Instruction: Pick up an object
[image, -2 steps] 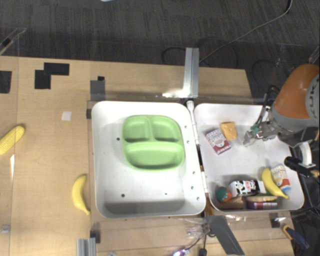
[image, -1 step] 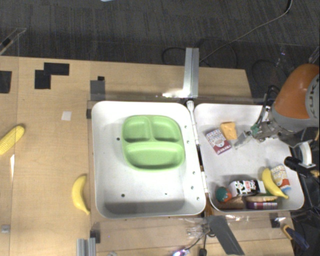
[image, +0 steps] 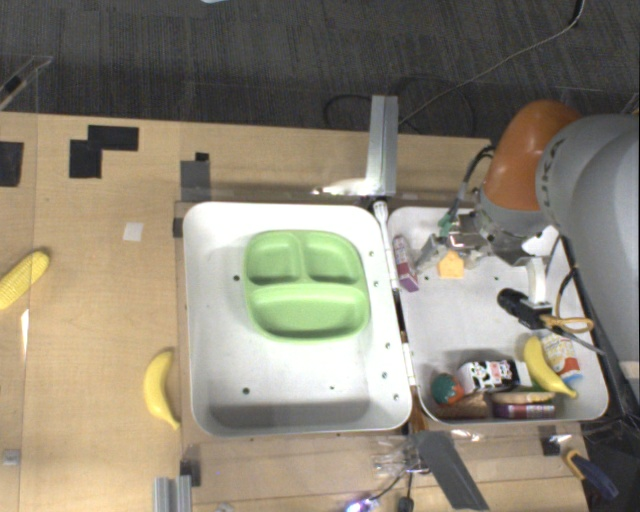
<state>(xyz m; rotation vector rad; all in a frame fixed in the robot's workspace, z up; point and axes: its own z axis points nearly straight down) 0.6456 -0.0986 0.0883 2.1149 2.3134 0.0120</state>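
My gripper (image: 452, 248) hangs over the back left part of the right bin (image: 470, 320), its fingers spread open. A small yellow-orange block (image: 452, 267) lies on the bin floor just below and between the fingertips, not clamped. A purple tube (image: 404, 263) rests against the bin's left wall. Along the front of that bin lie a banana (image: 541, 366), a black-and-white cow-print item (image: 487, 375), a red-brown ball (image: 445, 388) and a dark bar (image: 521, 405).
The left bin (image: 215, 300) holds a green divided plate (image: 305, 283). Outside the bins, on the wooden bench, a second banana (image: 160, 388) lies at the front left and a yellow corn cob (image: 22, 280) at the far left.
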